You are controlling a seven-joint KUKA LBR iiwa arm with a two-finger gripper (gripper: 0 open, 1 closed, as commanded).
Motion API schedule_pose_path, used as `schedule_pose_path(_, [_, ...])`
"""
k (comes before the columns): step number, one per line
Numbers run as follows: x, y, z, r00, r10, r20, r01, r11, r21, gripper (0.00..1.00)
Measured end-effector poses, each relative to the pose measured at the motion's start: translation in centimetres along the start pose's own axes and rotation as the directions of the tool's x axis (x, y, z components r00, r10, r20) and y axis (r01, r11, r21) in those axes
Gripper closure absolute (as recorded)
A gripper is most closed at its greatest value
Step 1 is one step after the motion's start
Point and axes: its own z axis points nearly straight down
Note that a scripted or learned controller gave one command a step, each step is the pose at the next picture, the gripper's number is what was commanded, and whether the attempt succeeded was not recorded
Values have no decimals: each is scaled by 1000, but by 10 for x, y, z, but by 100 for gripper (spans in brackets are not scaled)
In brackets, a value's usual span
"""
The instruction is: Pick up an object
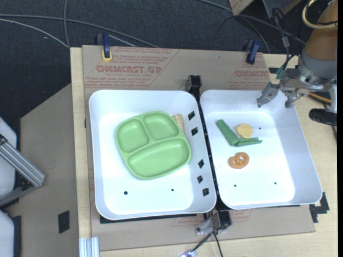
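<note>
The gripper (277,96) hangs with jaws open and empty over the right bin's (300,159) far edge. The pretzel (239,160) lies mid-bin, near the green wedge (232,133); a descent here could catch only the rim.

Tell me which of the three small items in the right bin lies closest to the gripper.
The yellow piece; it sits higher than the green strip and orange ring, nearest the gripper.
</note>
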Motion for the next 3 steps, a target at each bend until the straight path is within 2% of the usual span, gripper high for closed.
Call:
schedule_pose_path(1, [0,3,-10,1000,-3,4,3,1000,-15,0])
schedule_pose_path(3, [1,-1,86,1000,-4,3,4,1000,-10,0])
